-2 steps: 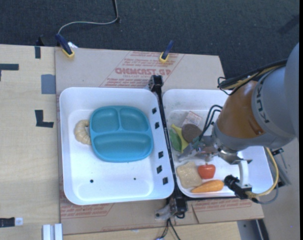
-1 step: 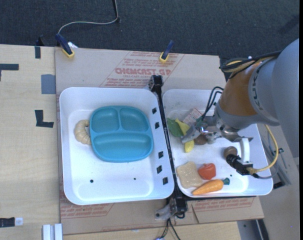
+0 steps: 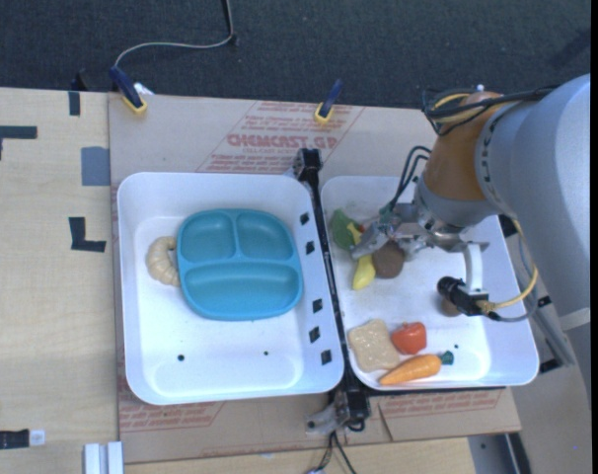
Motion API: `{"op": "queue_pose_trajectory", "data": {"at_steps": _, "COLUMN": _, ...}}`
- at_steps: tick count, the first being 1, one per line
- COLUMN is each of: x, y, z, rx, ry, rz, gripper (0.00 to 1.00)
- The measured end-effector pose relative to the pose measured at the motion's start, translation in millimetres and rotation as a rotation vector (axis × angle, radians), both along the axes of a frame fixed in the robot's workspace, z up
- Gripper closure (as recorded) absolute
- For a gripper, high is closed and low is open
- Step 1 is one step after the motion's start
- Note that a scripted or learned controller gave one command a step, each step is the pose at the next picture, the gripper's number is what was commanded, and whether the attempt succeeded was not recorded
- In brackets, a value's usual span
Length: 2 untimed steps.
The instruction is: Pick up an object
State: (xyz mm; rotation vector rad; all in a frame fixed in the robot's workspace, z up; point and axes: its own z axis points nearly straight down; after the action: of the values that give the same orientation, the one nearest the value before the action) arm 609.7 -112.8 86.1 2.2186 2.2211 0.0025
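My gripper [image 3: 381, 240] is low in the right bin [image 3: 506, 354], at its upper left part. It hangs just above a brown rounded object [image 3: 389, 262] and a yellow piece [image 3: 364, 274]. A green item [image 3: 340, 227] lies just to its left, against the bin's left wall. Nearer the front lie a red tomato [image 3: 410, 338], an orange carrot [image 3: 412, 368] and a beige slice [image 3: 370, 344]. The wrist hides the spot right under the gripper.
The left bin [image 3: 141, 354] holds a blue divided plate [image 3: 240, 263] with a beige curled item [image 3: 162, 260] at its left side. A black divider [image 3: 319, 265] runs between the bins. The grey arm [image 3: 536, 176] covers the right bin's far right part.
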Motion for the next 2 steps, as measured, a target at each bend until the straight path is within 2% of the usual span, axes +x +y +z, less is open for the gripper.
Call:
{"op": "queue_pose_trajectory", "data": {"at_steps": 1, "x": 36.9, "y": 19.4, "z": -0.5, "rx": 0.0, "ry": 0.0, "rz": 0.001, "gripper": 0.0}}
{"op": "queue_pose_trajectory", "data": {"at_steps": 2, "x": 56.9, "y": 1.5, "z": -1.6, "rx": 0.006, "ry": 0.016, "rz": -0.001, "gripper": 0.0}}
